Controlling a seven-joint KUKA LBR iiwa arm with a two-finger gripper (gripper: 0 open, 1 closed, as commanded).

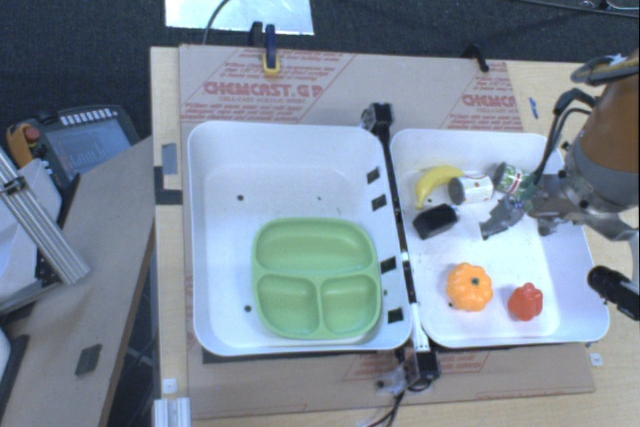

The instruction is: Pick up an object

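The right bin holds a yellow banana, a small black block, a white and silver cylinder, a small green and white item, an orange pumpkin toy and a red pepper toy. My gripper hangs low over the right half of this bin, just below the green and white item. It stands open, with bare white bin floor between its fingers. One finger lies close to the cylinder and the black block.
The left bin holds a light green divided plate. A black divider runs between the bins. The arm's orange band sits over the right bin's far right rim. A teach pendant lies on the side table at left.
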